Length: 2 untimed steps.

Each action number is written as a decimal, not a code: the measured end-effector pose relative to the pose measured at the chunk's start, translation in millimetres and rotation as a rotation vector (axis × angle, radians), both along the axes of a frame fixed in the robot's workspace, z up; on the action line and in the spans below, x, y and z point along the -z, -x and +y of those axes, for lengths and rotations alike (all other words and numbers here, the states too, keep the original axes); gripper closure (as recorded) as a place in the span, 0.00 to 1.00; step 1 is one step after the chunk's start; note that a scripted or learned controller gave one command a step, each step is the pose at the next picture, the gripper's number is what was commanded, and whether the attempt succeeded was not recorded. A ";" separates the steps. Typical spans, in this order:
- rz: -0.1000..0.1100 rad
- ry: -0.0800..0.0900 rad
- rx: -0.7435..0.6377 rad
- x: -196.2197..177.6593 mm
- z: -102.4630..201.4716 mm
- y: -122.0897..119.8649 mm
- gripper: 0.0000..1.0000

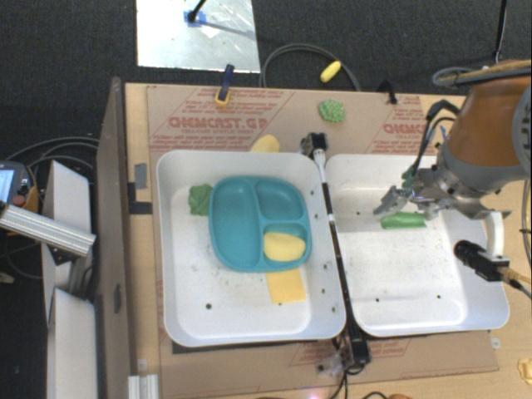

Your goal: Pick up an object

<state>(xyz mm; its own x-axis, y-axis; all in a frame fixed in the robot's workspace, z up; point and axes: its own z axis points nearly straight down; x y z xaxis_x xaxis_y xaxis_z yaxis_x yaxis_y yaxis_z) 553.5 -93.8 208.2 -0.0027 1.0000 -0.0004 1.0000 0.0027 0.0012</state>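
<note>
In the right bin point(432, 306), a long green pod-shaped piece point(404, 220) lies near the far side. My gripper point(394, 201) is just above and behind its left end, coming in from the right under the grey and orange arm; the view does not settle whether it touches the piece. The left bin point(187, 306) holds a teal divided plate point(241, 223) with a yellow rounded piece point(283, 245) in its near right compartment. A flat yellow slice point(287, 286) pokes out from under the plate's near edge. A green leafy piece point(199, 199) lies at the plate's left.
Behind the bins, on the cardboard, lie a pale yellow piece point(266, 145), a green knobbly piece point(332, 110) and a clamp point(224, 86). A black clip point(315, 145) sits on the divider between the bins. A black part point(478, 259) of the arm hangs over the right bin's right side.
</note>
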 end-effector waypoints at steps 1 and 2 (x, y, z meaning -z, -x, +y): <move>0.003 0.001 0.004 130.2 -44.4 -20.1 0.00; -0.003 0.000 0.000 113.1 -42.0 -22.3 1.00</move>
<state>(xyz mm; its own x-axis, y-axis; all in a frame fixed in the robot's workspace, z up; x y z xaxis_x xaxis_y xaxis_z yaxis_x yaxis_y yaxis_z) 575.9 -135.9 95.1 -0.0029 1.0000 -0.0006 1.0000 0.0029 0.0043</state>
